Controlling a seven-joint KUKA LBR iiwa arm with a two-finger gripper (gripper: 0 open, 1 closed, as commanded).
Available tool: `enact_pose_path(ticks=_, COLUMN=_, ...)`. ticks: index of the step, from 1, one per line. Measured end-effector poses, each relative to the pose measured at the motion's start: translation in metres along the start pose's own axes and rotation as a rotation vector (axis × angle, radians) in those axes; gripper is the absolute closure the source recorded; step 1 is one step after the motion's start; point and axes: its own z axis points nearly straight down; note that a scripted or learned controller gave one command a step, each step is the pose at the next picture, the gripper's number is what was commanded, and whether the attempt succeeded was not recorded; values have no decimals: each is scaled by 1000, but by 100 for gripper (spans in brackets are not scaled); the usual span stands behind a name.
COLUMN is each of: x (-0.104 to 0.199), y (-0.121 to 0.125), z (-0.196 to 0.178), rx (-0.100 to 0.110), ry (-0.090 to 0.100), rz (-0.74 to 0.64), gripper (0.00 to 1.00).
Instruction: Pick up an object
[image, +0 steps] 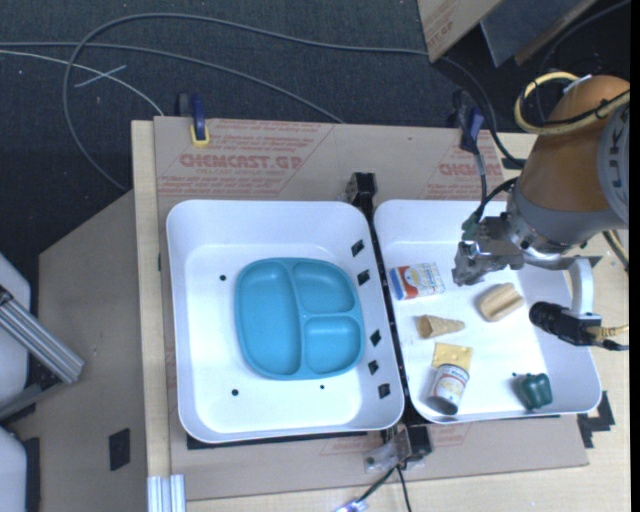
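My gripper (470, 268) hangs over the right bin (560, 400), near its upper middle. Just below and right of it lies a tan bread-like block (499, 300). A small white, red and blue packet (417, 280) lies to the gripper's left. Lower down are a tan wedge (438, 325), a yellow cheese-like piece (452, 354), a small jar (449, 386) lying on its side, and a green pepper (532, 389) in the bin's lower right corner. Nothing shows between the fingers.
The left bin (200, 330) holds a blue divided plate (299, 317). Black clips line the divider (375, 300) between the bins. The grey and orange arm (575, 150) covers the right bin's upper right part. A black cable end (565, 323) hangs at the right.
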Motion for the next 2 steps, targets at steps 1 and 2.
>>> enact_pose_path(ticks=1, x=53, y=15, z=-6, rx=0, ry=0, rz=-1, gripper=100)
enact_pose_path(ticks=2, x=109, y=21, z=0, rx=2, ry=0, rz=-1, gripper=100)
